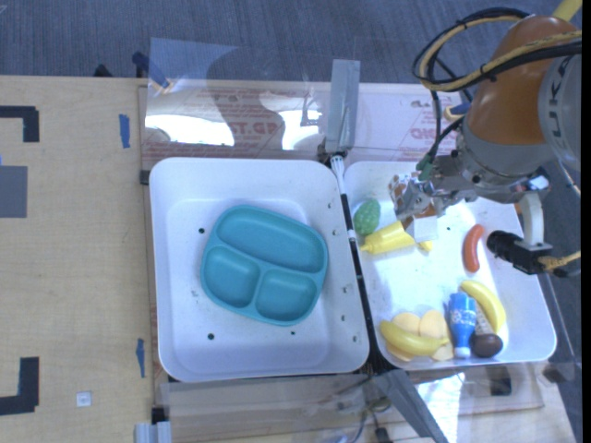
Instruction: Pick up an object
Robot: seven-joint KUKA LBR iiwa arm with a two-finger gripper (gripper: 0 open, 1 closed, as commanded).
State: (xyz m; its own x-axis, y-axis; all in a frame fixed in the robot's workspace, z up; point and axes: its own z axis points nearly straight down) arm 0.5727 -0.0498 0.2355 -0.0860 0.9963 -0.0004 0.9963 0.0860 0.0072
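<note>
Although the task names no particular object, the nearest candidates lie along the front edge of the right-hand shallow white plastic bin (pixel 545 335): a pale yellow lumpy toy food (pixel 413 333), a small blue and white bottle (pixel 462 319) standing beside it, a curved yellow plastic banana (pixel 488 304) and a dark brown rounded piece (pixel 487 344). To the left, the second shallow white bin (pixel 175 247) holds a teal plastic plate with three compartments (pixel 265 264). Further back in the right bin, a red-orange plastic sausage (pixel 473 246) lies with its long axis running roughly near to far. Left of it, a yellow cone-shaped toy (pixel 388 239) lies on its side, its long axis running left to right with a slight slant, the narrower end pointing left towards the divider between the bins; a green rounded toy (pixel 367 216) sits just behind it, touching or nearly so. The tool (pixel 413 198) hangs just behind and right of the cone, which seems the likeliest target; whether its jaws are apart or together cannot be told, and nothing is visibly held. The risks, as a judgement: the cone tapers, so a pinch across it could squeeze it out sideways; the tool could nudge the green toy or strike the divider wall. Furthest back, the grey arm with its orange band (pixel 517 72) reaches in over the tabletop (pixel 74 247).
</note>
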